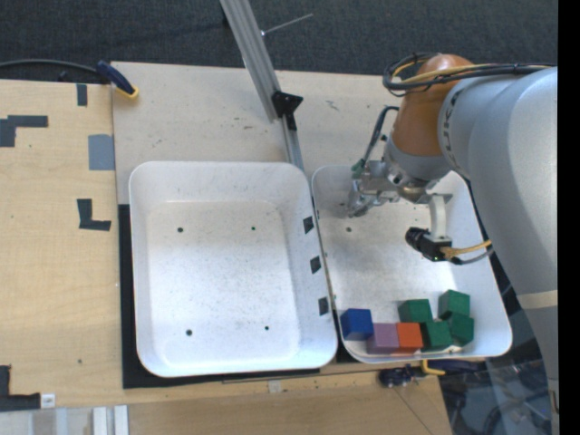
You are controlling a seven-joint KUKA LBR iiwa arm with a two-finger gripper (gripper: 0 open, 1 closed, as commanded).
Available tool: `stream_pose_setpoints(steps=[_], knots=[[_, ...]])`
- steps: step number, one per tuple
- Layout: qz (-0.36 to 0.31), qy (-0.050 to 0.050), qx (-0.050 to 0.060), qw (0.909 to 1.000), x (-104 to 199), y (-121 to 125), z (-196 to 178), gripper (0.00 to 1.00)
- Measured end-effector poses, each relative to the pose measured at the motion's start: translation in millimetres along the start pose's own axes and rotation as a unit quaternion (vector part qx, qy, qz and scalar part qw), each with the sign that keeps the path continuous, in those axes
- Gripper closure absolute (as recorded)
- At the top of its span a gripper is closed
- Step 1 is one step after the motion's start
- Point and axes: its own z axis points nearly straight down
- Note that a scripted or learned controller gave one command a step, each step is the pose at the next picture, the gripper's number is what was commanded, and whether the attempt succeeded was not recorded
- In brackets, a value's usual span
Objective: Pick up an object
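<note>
My claw (361, 199) hangs over the upper left corner of the right bin (381, 252), near that bin's far wall, and I cannot tell from this slanted view how it is set, since it is small and dark against the white floor; nothing shows in it. What I might pick up is all gathered at the lower edge of the same bin, toward the lower right of the frame, well apart from me: a blue block (356, 323) standing a little to the left of the others, then a purple block (386, 336) and an orange block (410, 335) touching side by side, and a cluster of green blocks (441, 319) crowded against one another toward the corner. I judge them small, stiff, light cubes, probably wood or foam, with flat faces that should sit firmly between two pads and not crush or slide much. The blue one looks the easiest, since it has free space on its left and upper sides; I would take it across two opposite flat faces, squarely at mid-height. The green ones are packed too close for a clean entry. The left bin (217, 261) is just beside.
</note>
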Motion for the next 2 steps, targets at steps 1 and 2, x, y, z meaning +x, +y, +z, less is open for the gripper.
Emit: stream_pose_setpoints(steps=[1,2], knots=[[0.001,0.0,-0.003,1.0,-9,0,-49,1.0],[0.001,0.0,-0.004,1.0,-8,1,-102,1.0]])
